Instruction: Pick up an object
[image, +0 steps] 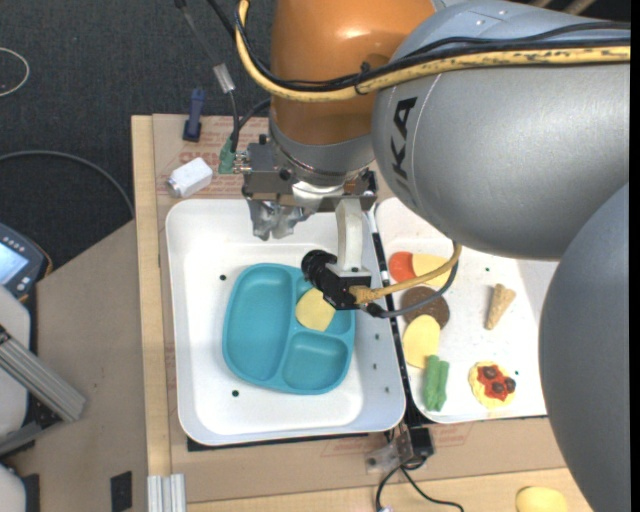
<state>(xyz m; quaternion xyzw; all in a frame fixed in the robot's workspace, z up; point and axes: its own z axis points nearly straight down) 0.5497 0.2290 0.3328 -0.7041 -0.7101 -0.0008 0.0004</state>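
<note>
Over the left bin (195, 300), at its twelve o'clock edge, I see the gripper (272, 222); whether it is spread or pressed together I cannot tell. A blue divided tray (262, 330) sits mid-bin, with a yellow disc (315, 312) lying at the tray's two o'clock corner, apart from the gripper. The right bin (470, 345) holds an orange piece (402, 266), brown disc (428, 302), yellow oval (421, 340), green piece (436, 384), cone (497, 305) and pizza piece (493, 383).

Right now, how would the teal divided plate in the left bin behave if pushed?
The teal plate looks like moulded plastic: probably stiff and light. Flat and wide, it would likely slide on the smooth bin floor, not tip. The yellow disc lying on it may shift.
</note>
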